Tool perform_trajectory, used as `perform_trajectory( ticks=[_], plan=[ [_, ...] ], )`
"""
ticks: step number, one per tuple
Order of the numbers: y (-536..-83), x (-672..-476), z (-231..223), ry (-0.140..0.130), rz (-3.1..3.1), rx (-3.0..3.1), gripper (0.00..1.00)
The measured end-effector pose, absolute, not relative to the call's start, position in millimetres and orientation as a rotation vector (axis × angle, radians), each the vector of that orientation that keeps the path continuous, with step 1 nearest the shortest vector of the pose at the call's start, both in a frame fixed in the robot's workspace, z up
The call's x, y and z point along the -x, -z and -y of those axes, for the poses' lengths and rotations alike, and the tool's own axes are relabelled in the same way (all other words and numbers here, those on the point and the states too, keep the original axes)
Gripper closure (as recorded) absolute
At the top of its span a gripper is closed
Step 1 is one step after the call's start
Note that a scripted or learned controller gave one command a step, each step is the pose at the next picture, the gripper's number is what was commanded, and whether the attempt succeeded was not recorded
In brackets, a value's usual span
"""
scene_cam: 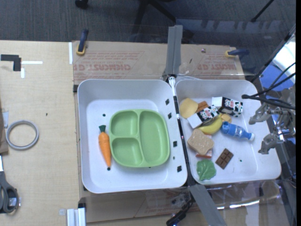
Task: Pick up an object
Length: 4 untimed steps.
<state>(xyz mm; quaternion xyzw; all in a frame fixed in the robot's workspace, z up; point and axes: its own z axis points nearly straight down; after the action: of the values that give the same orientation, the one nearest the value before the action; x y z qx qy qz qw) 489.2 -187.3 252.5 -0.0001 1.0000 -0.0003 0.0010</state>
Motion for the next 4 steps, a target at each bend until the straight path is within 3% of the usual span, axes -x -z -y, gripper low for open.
perform_trajectory(
  ticks=[1, 2, 3, 4],
  plan=[
    [-110.5, -526.6, 212.0, 0.005, -3.101, -0.369, 0.00],
    [-92.7, -574.7, 202.8, 0.002, -3.043, -0.763, 0.00],
    [-103.4, -576.4, 202.2, 0.004, -3.040, -0.756, 1.00],
    [-92.8, -607.9, 115.1, 0.002, -2.811, -1.394, 1.00]
  ],
)
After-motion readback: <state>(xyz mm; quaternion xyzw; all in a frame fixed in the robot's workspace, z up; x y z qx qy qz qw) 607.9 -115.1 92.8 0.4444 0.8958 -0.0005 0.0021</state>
